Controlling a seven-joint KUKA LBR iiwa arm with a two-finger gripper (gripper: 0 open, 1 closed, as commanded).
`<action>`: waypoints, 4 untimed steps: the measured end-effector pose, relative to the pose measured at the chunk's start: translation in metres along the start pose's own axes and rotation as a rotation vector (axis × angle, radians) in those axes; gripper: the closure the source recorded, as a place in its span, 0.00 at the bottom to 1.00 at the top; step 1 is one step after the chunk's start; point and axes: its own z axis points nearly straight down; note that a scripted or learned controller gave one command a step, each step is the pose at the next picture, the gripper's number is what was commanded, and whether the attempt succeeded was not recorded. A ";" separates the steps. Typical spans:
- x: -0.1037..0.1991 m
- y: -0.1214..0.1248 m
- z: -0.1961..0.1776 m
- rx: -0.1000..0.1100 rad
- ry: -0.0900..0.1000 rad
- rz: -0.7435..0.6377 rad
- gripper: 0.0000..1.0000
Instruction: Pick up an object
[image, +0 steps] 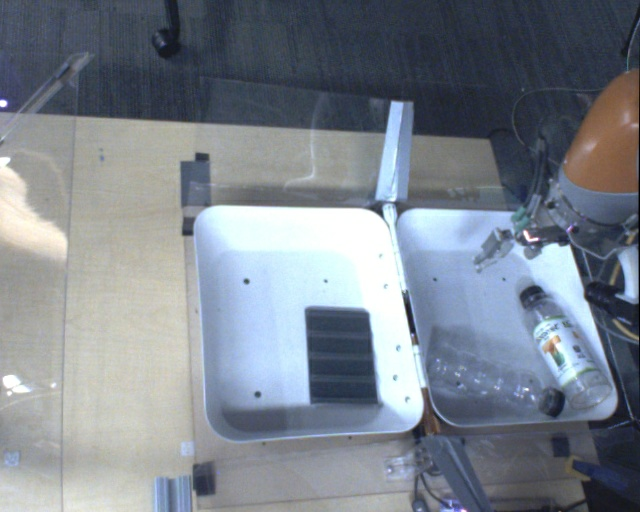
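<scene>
- Left bin (215, 300): holds one black ribbed block (341, 354), lying flat in the lower right part, its right edge near the right wall but not touching, its bottom edge near the front wall. Wide bare floor to the block's left and above it.
- Right bin (440, 250): two clear plastic bottles.
- Labelled bottle (563, 346): dark cap toward the back, lies along the right wall, touching or just beside it.
- Second clear bottle (490, 381): lies across the front part, dark cap at its right end, just beside the labelled bottle's base. Close to the front wall, little room there.
- Upper left and centre of the right bin floor are bare.
- Arm (605, 150) comes in over the right bin's back right corner.
- Pincer (497, 248): over the upper part of the right bin, nothing between the fingers; cannot tell whether they are apart or together.
- Pincer sits well apart from both bottles.
- Wooden surface (120, 300) left of the bins is open.
</scene>
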 end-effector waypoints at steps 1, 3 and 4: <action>-0.044 -0.037 0.083 -0.007 -0.003 -0.004 0.00; -0.018 -0.039 0.116 -0.006 -0.004 -0.209 0.00; -0.056 -0.049 0.067 -0.002 -0.003 -0.213 0.00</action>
